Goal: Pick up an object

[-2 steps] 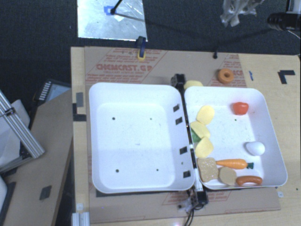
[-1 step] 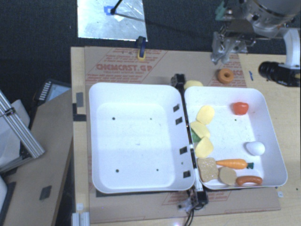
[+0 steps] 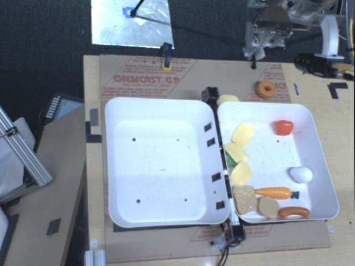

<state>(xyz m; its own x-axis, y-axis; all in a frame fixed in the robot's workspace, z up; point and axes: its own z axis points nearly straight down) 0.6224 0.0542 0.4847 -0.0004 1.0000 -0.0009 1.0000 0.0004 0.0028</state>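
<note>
A: Well, we start at the grey two-finger gripper (image 3: 256,51), which hangs high over the far edge of the bench, beyond the bins. It is dark and blurred against the arm above it, so we cannot tell how it is set; we see nothing in it.

B: We take it as parked up and back, which leaves the pile open to the camera. Nearest it is the small orange ring like a toy doughnut (image 3: 267,88), lying on the brown cardboard sheet (image 3: 144,79) outside the bins.

A: Then the shallow white right-hand bin (image 3: 319,143) holds our candidates. A glossy red tomato-like piece (image 3: 283,127) sits alone near the far wall, and a smooth white egg shape (image 3: 301,174) lies near the right wall.

B: The rest crowd the left wall: pale yellow wedges like potato slices (image 3: 242,134) stacked in a line, a tan bread-like slab (image 3: 244,198), an orange carrot with a green tip (image 3: 274,192), a reddish sausage (image 3: 294,212) against the near wall. All look like hard moulded plastic.

A: We judge that the tomato and egg offer clear approaches, though both are round and may slip.

B: The flat white left-hand bin (image 3: 119,165) has a dotted, matt floor.
</note>
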